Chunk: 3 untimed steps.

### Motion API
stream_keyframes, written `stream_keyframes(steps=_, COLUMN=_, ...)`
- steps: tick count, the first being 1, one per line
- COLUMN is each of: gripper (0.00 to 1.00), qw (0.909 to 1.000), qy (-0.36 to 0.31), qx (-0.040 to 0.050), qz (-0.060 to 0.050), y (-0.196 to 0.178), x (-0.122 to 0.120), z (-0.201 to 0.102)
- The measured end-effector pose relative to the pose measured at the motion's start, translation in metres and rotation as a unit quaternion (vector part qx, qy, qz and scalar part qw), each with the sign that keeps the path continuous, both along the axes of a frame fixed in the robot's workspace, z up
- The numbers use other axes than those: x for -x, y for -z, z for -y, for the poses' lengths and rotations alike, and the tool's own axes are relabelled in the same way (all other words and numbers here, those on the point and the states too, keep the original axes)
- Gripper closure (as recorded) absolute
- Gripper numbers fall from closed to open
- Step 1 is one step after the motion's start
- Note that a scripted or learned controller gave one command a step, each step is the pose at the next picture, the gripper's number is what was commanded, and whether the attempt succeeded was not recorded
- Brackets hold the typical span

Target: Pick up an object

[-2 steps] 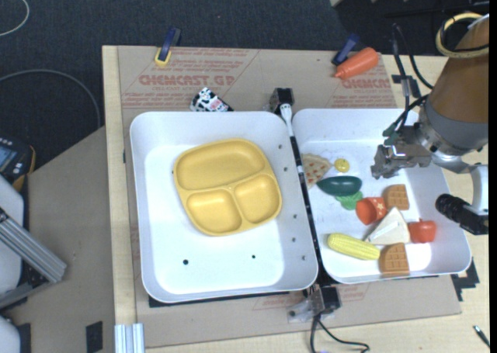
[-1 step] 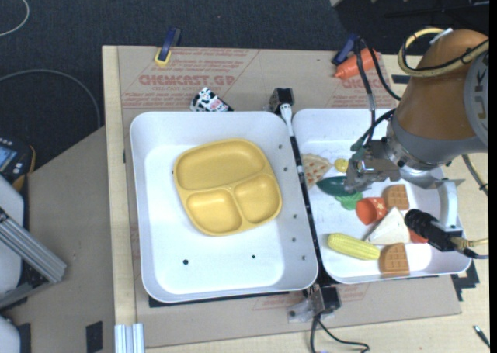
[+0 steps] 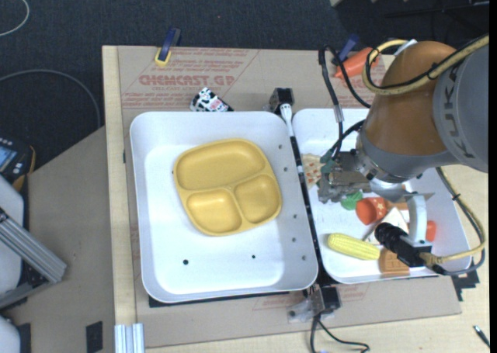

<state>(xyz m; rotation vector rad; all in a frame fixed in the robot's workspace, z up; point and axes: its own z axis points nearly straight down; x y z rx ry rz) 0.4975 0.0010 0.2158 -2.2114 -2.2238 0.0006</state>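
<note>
White right bin (image 3: pixel 342 268) at lower right: yellow corn cob (image 3: pixel 353 247) lies below the hand (image 3: pixel 335 185); its grip cannot be told.

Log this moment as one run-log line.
arm: over right bin | gripper: low, near corn cob | yellow divided plate: left bin

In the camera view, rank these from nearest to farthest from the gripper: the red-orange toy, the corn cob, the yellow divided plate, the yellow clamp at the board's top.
1. Red-orange toy: just right of the gripper, right bin.
2. Corn cob: below the gripper, near the right bin's front.
3. Yellow divided plate: left bin, across the divider.
4. Yellow clamp: far upper left, on the board's top edge.
</note>
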Motion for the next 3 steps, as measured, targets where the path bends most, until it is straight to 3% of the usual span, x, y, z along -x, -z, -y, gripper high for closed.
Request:
stream_keyframes(steps=1, gripper=1.00, qw=1.0000, qy=0.003, qx=0.0022, qz=0.003, y=-0.011, x=-0.007, z=0.013)
stream_keyframes(steps=2, gripper=1.00, qw=1.0000, qy=0.002, qx=0.0012, qz=0.001, y=-0.011, x=0.004, z=0.002)
stream_keyframes(steps=3, gripper=1.00, qw=1.0000, qy=0.002, qx=0.0018, qz=0.003, y=-0.017, x=-0.003, z=-0.002)
